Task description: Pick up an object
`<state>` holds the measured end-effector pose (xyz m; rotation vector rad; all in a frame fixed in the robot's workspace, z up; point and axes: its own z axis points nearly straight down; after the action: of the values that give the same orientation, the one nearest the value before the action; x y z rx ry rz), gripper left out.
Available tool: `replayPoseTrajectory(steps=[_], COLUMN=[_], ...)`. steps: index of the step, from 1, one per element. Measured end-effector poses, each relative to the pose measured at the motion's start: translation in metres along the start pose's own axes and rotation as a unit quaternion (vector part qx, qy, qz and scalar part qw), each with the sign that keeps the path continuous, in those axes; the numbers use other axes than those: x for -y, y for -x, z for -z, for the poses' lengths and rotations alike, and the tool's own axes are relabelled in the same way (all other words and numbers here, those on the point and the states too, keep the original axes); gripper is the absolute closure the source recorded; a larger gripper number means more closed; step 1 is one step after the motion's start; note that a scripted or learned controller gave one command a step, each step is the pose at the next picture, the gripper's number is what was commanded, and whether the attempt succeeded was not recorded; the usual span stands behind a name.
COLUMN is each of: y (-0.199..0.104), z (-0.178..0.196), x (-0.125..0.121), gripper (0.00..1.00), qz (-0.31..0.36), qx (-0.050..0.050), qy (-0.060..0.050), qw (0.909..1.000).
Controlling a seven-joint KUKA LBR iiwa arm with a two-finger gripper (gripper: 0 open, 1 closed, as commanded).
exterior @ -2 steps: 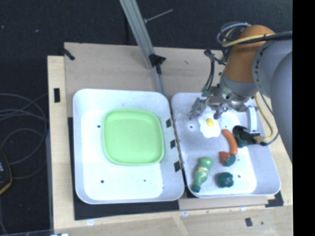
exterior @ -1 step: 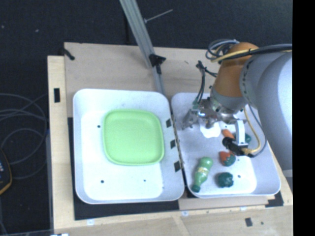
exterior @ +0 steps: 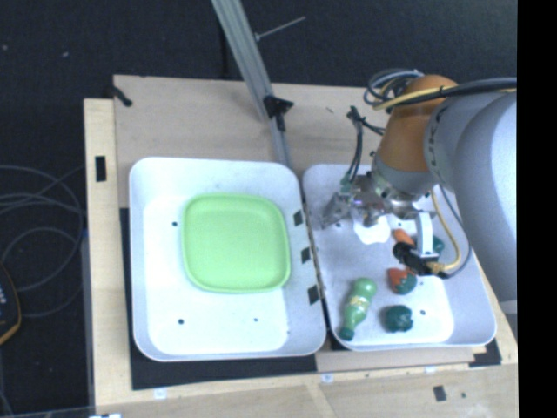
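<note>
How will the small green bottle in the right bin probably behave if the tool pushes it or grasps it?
The green bottle lies on its side on the right bin's flat floor, so a sideways push would probably roll it. Its rounded body looks smooth, so it may slip from a loose grasp. It looks small, likely light.

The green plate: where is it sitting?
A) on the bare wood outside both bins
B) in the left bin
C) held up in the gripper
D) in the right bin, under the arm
B: the green plate lies flat in the left bin, while the arm reaches over the right bin.
</note>
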<state>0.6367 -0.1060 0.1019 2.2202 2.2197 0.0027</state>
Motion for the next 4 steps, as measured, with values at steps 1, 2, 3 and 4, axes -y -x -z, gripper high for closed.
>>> replayPoseTrajectory(steps=[1, 2, 3, 4], y=[0.000, 0.002, 0.001, -0.001], z=[0.011, 0.074, 0.117, 0.180], x=[0.000, 0.001, -0.003, -0.005], gripper=[1.00, 1.00, 1.00, 1.00], qz=[-0.001, 0.000, 0.000, 0.000], qx=[0.000, 0.000, 0.000, 0.000], qy=[0.001, 0.002, 0.001, 0.002], qw=[1.0000, 1.0000, 1.0000, 1.0000])
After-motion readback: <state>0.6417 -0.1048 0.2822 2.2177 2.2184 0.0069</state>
